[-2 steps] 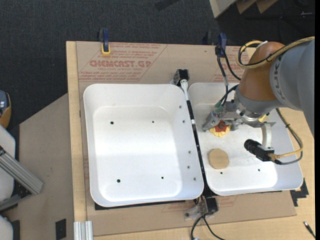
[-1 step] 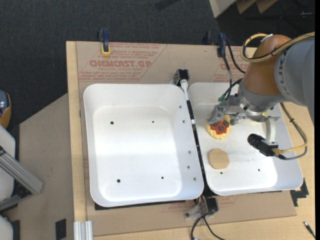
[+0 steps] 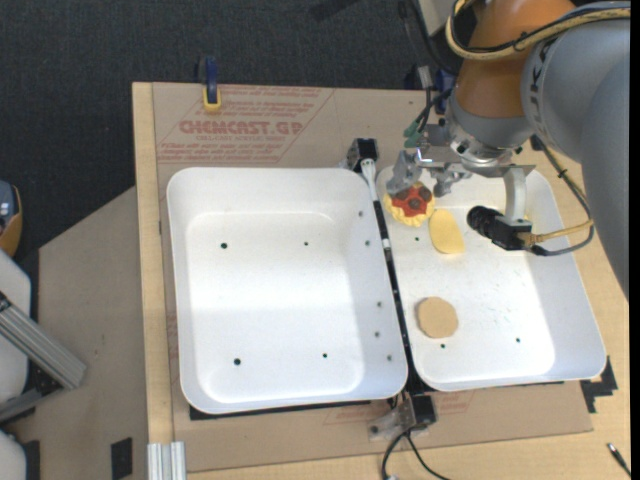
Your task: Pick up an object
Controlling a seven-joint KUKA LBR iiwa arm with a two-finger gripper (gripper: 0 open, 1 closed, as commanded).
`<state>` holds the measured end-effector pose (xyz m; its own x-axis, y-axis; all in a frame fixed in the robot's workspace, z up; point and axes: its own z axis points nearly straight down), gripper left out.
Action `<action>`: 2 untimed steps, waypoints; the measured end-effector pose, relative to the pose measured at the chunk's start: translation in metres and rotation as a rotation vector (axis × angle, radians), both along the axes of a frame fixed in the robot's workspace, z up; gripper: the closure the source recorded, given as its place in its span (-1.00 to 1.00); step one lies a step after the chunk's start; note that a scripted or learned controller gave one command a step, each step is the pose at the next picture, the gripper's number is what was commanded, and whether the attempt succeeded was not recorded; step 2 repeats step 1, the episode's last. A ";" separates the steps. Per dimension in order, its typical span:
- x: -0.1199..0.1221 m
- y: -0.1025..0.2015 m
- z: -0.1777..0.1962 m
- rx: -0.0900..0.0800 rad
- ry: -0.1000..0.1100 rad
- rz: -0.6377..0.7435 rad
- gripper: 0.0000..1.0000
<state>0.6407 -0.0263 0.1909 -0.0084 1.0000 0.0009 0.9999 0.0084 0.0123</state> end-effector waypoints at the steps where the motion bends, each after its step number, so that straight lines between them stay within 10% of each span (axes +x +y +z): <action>1: -0.034 -0.022 -0.006 0.000 0.017 -0.010 1.00; 2: -0.034 -0.022 -0.006 0.000 0.017 -0.010 1.00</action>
